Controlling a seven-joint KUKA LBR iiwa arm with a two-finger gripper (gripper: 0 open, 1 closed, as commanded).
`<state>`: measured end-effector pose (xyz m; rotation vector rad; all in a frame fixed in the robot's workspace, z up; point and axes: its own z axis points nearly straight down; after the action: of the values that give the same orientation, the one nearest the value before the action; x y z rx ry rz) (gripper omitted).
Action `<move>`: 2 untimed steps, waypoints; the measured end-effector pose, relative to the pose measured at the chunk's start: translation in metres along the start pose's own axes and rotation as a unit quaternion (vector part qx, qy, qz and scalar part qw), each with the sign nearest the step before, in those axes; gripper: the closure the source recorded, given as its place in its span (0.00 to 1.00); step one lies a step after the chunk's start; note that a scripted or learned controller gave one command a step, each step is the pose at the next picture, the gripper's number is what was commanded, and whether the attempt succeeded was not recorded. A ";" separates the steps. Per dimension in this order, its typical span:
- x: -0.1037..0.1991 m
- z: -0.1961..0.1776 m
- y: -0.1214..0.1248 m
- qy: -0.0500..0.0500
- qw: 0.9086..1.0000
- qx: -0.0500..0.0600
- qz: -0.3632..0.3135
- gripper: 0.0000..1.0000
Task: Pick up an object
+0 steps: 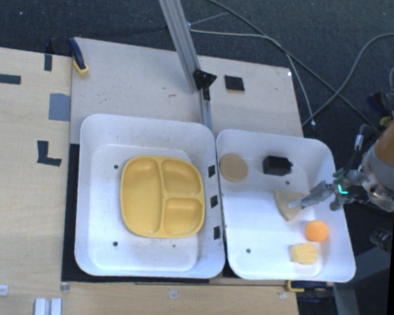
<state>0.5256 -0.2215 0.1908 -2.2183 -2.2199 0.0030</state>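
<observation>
Now the gripper (pixel 301 204), its finger state too unclear to call, hovers low in the right bin (pixel 263 259) at a tan wedge-shaped block (pixel 286 205), near an orange ball (pixel 316 231).

- left bin (pixel 89 178) holds a yellow divided tray (pixel 162 197);
- right bin (pixel 321 154) holds a tan disc (pixel 234 167), black block (pixel 276 166), orange ball (pixel 316 231), yellow piece (pixel 304 253);
- gripper (pixel 301 203) low over a beige wedge (pixel 286 206)
</observation>
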 end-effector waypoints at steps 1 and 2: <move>0.000 -0.001 0.001 0.000 1.000 -0.001 0.000 0.00; 0.008 0.048 -0.006 0.000 1.000 0.001 0.000 0.00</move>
<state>0.5195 -0.2135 0.1429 -2.2162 -2.2185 0.0056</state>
